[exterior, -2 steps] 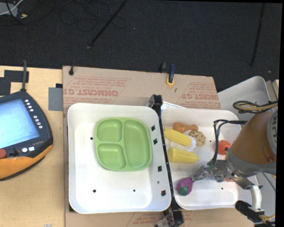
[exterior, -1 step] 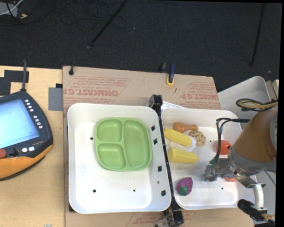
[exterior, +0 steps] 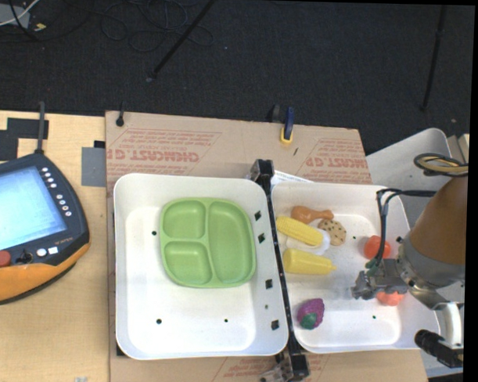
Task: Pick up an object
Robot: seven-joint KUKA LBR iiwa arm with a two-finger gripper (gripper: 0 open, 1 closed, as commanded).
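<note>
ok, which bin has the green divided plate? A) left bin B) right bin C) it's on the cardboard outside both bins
A: the green divided plate lies flat in the left bin, while the right bin holds the toy food, such as the two yellow pieces and the purple piece.

A dark carpeted floor (exterior: 228, 60) lay beyond the bench, crossed by black cables (exterior: 135, 22). Brown printed cardboard sheeting (exterior: 186, 149) covered the light wooden benchtop (exterior: 46, 328). An orange-and-grey handheld control pendant with a lit screen (exterior: 26, 226) rested at left.
</note>
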